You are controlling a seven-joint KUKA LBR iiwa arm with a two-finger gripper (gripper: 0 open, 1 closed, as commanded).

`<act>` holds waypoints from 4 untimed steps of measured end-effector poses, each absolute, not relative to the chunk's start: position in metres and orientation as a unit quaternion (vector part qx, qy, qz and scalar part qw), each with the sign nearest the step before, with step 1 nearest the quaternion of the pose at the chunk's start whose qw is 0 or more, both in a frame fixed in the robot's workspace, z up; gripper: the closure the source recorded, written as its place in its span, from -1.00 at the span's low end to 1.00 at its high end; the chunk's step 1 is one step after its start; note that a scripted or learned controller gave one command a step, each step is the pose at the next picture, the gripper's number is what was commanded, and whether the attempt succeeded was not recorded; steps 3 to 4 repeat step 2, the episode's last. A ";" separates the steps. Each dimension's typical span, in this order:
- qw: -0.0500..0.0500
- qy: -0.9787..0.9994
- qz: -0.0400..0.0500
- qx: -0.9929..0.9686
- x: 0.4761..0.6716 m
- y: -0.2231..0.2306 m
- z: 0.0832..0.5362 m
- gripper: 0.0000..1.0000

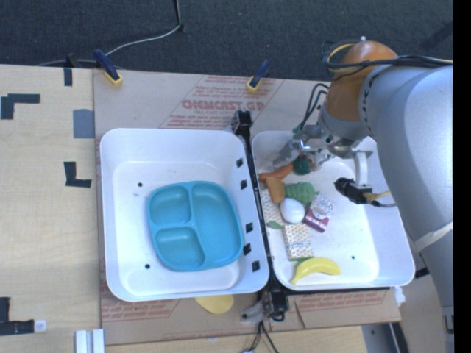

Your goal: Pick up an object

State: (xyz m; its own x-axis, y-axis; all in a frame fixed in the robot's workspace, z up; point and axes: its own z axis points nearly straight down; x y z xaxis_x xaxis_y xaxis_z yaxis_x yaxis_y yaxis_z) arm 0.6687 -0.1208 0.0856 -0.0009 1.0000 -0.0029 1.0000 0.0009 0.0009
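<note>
Dark carpet (pixel 88 13), pale wood bench (pixel 37 219), cardboard sheet (pixel 184 101)

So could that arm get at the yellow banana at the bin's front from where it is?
Probably yes. The banana lies uncovered in the right bin, nothing stacked on it, and the end effector hovers over that same bin's far end.

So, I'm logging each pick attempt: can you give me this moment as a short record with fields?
left bin: holds a blue divided plate
right bin: holds a pile of small items along its left side
items: banana, white egg, green vegetable, orange carrot, patterned packet
gripper: low over the far end of the pile
grasp: cannot tell; nothing seen held
outside bins: yellow object at the left bin's near edge
</note>
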 end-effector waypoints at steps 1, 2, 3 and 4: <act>0.002 0.708 -0.001 0.706 0.669 -0.120 0.096 1.00; 0.000 0.708 0.001 0.706 0.658 -0.052 0.185 1.00; 0.000 0.708 0.001 0.706 0.658 -0.052 0.185 1.00; 0.000 0.708 0.001 0.706 0.658 -0.052 0.185 1.00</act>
